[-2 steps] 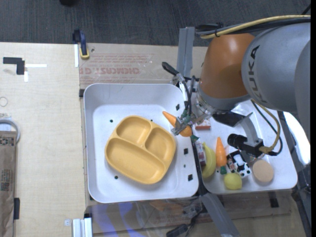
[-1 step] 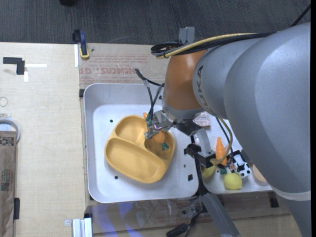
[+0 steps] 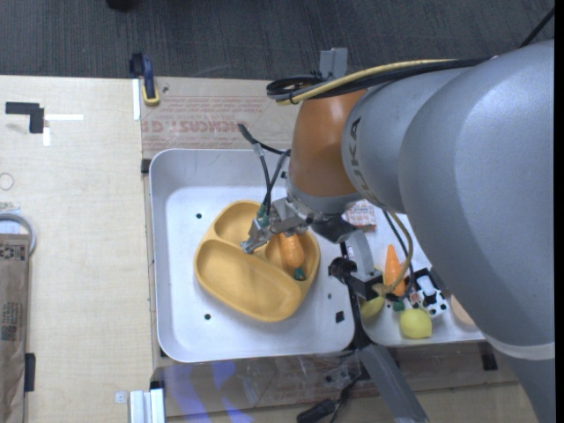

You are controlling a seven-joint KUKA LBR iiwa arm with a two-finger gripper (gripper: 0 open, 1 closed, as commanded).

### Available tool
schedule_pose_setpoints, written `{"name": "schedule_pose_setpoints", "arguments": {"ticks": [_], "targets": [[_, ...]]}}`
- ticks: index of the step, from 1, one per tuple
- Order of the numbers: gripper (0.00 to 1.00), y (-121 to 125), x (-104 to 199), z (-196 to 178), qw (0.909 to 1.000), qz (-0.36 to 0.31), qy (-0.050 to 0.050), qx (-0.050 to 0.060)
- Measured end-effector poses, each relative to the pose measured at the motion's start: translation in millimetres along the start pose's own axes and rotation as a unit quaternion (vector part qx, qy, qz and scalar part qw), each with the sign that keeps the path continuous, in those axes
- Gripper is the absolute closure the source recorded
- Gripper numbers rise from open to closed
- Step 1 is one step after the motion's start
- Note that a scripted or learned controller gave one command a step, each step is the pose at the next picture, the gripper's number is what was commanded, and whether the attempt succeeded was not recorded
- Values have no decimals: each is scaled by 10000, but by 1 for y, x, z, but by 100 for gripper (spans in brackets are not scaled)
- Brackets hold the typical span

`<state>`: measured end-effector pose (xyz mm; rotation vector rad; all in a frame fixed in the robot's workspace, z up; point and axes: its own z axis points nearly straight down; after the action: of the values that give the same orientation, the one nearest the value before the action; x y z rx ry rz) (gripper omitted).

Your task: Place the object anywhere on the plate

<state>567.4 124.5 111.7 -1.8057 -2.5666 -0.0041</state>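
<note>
A yellow divided plate (image 3: 247, 280) lies in the left white bin (image 3: 176, 236). An orange carrot-like object (image 3: 287, 252) with a green end rests in the plate's right compartment, near its rim. My gripper (image 3: 259, 233) hangs just left of that object, low over the plate's dividing ridge. The grey arm with its orange band covers the bin's upper right part and hides the gripper's upper side. From this view the orange object looks beside the gripper rather than in it.
The right bin (image 3: 458, 329) holds a small carrot (image 3: 392, 267), a yellow fruit (image 3: 416, 324), a smaller yellow piece (image 3: 372, 305), a black-and-white item (image 3: 430, 300) and a white-red packet (image 3: 359, 214). A wooden bench surface (image 3: 70, 236) extends to the left.
</note>
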Motion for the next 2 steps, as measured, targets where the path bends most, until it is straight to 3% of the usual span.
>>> {"name": "schedule_pose_setpoints", "arguments": {"ticks": [1,2], "targets": [[100,2,-1,-10,10000,16,-13,-38],[100,24,41,3,9913,-1304,-116,-135]]}}
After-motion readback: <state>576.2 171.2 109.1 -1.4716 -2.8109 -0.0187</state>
